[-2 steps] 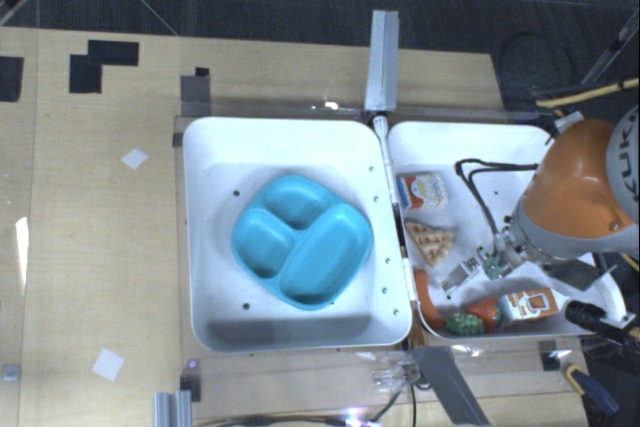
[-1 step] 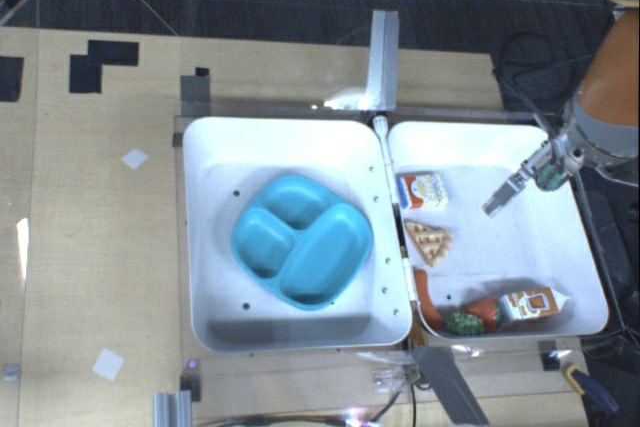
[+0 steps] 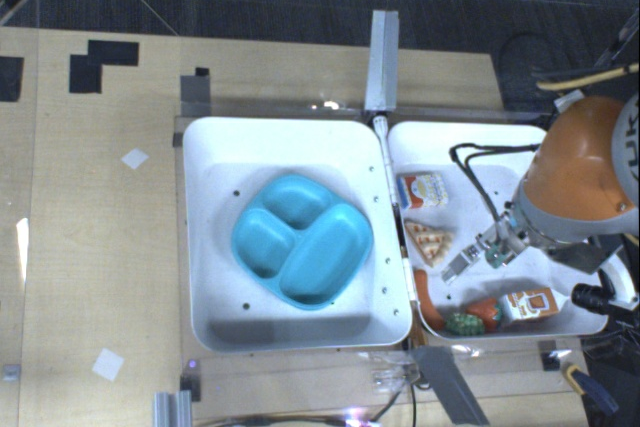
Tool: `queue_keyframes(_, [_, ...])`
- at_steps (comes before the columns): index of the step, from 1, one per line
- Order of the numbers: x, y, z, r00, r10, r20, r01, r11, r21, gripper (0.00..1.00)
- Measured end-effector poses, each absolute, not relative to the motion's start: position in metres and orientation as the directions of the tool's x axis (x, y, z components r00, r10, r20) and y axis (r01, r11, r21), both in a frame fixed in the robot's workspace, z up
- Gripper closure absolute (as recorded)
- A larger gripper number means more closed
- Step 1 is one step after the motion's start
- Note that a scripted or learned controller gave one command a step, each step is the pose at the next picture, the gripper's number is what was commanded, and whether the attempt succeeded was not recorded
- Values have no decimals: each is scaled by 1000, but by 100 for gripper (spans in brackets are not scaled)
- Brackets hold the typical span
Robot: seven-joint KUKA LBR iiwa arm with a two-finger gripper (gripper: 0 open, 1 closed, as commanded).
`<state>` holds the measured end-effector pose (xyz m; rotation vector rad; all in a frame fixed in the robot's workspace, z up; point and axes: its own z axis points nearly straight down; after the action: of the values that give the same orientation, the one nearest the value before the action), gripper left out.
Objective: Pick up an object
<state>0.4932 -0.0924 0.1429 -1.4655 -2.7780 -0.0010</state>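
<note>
The right bin (image 3: 470, 140) holds several toy foods. A small white and orange packet (image 3: 422, 189) lies near its left wall, with a pizza slice (image 3: 430, 242) just below it. Along the front lie a red sausage (image 3: 424, 299), a green vegetable (image 3: 462, 322), a red piece (image 3: 486, 311) and an orange and white carton (image 3: 528, 303). My gripper (image 3: 478, 255) hangs low over the middle of this bin, just right of the pizza slice and above the red piece. Nothing shows in its grasp. The arm's orange band (image 3: 580, 165) covers the bin's right part.
The left bin (image 3: 215, 155) holds a blue divided plate (image 3: 300, 240) in its middle. A metal post (image 3: 382, 60) stands behind the wall between the bins. A black cable (image 3: 480, 155) loops over the back of the right bin.
</note>
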Motion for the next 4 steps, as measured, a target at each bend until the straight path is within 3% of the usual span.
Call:
queue_keyframes(1, [540,-154,244,-800,600,-5,600,800,2,0])
queue_keyframes(2, [505,-171,228,-851,525,-3,525,851,2,0])
queue_keyframes(3, [489,-156,118,-839,544,-2,544,839,2,0])
queue_keyframes(4, [558,-191,173,-886,463,-6,463,886,2,0])
